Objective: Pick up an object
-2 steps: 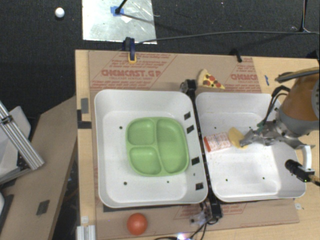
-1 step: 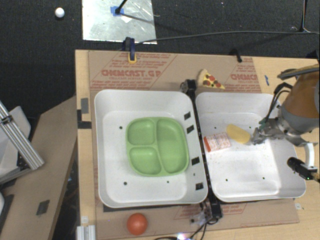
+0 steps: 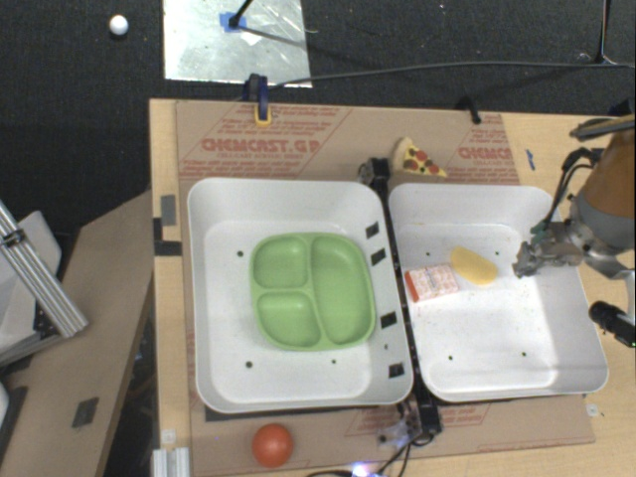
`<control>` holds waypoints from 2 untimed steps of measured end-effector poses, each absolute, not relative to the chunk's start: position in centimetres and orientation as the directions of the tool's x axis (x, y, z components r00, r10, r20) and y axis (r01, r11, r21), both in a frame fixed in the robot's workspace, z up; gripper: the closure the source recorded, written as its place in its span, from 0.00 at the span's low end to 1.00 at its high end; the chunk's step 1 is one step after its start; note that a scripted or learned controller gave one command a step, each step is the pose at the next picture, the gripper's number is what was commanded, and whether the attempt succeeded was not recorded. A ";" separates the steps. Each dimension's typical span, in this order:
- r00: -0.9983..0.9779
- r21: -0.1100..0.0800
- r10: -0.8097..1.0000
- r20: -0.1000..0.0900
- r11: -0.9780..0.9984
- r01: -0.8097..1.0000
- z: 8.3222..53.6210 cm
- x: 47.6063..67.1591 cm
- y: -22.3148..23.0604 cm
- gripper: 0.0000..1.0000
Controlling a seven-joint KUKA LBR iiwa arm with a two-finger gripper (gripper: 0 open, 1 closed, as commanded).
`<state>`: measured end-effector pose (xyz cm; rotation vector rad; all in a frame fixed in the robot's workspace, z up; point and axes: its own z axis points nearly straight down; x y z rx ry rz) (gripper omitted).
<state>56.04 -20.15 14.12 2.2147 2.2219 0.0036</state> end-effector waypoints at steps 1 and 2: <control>-0.006 0.006 1.000 -0.002 0.006 1.000 19.2 56.3 -19.2 1.00; -0.006 0.004 1.000 -0.001 0.006 1.000 22.5 56.4 -19.2 1.00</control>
